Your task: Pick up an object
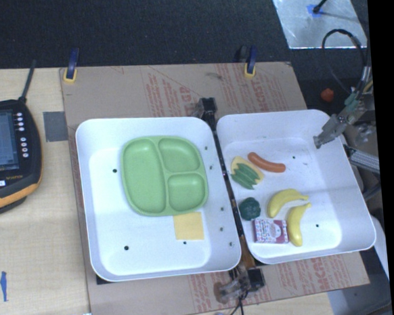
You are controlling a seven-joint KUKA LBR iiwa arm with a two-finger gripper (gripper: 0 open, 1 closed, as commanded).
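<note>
Grey two-finger gripper [329,131] at frame right edge, over right white bin [316,120] rim; open/closed: can't tell. Could snag rim on descent. Yellow plastic bananas [291,210] near pink carton [269,231], lower right — risk of double grab.

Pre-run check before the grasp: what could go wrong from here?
1. The two yellow plastic bananas touch each other and crowd the small pink carton; a grasp may drag neighbours.
2. The green pea pod lies close to the right white bin's left wall, so the gripper might clip it.
</note>
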